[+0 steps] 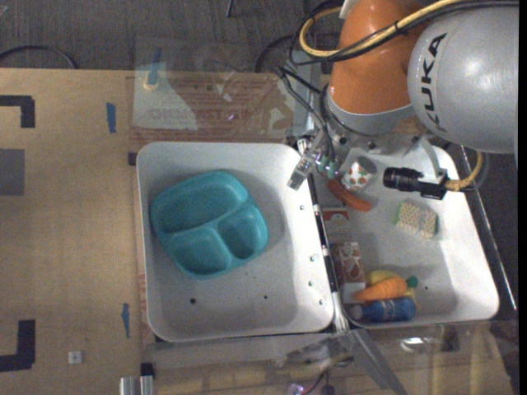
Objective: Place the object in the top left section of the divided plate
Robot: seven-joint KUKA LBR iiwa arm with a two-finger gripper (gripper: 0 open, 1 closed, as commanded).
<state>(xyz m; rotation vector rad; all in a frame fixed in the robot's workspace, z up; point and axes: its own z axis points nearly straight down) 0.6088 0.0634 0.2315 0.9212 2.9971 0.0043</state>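
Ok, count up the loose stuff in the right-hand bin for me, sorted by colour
Orange: 2, a carrot and a long piece
Blue: 1, bottle
Beige: 1, waffle block
White with dots: 1
Red-and-white packets: 2
Total: 7

Teal divided plate [209, 222], white bins [165, 303]

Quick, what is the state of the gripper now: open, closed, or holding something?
Gripper: cannot be told. It hangs over the wall between the two bins, near the right bin's top left corner, and nothing is seen in it.
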